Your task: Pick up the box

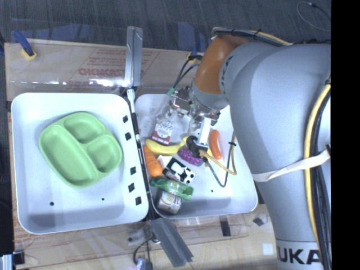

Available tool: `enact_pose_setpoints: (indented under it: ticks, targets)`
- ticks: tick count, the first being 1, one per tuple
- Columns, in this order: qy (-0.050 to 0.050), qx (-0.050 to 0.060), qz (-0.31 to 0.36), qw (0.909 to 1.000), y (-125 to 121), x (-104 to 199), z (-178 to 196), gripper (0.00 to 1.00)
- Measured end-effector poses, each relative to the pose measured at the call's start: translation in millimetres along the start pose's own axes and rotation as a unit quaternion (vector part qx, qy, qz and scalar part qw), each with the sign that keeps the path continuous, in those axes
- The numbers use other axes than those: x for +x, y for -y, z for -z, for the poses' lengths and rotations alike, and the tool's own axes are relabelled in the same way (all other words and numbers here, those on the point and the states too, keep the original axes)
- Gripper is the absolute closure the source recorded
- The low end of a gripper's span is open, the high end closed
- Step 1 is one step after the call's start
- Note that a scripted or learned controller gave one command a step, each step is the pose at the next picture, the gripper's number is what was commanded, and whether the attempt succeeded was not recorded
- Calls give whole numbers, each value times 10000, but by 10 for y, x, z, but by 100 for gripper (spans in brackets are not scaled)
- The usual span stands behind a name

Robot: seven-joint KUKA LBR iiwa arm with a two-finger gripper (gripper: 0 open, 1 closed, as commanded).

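A small black-and-white box (pixel 181 171) lies in the right bin (pixel 239 190), near its middle front, among other items. My gripper (pixel 181 108) hangs low over the back of that bin, under the orange band of the wrist. It is well behind the box and right above a clear packet with a red label (pixel 163 130). Nothing can be made out between the gripper's tips.
Around the box lie a yellow banana (pixel 161 148), an orange carrot (pixel 152 163), purple grapes (pixel 190 156), a green-lidded jar (pixel 169 194) and an orange-red sausage-shaped toy (pixel 215 144). The left bin (pixel 28 207) holds a green divided plate (pixel 80 148). The arm's grey body covers the bench's right side.
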State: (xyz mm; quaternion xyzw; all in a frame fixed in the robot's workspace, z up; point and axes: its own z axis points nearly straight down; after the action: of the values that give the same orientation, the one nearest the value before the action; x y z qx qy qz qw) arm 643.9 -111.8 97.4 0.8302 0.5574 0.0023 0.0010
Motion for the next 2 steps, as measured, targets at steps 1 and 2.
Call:
enact_pose_setpoints:
  ticks: [1,2]
  targets:
    - [3,-8,96,10000,-35,15,-5,0]
    - [-3,-11,78,10000,1,-6,-1,0]
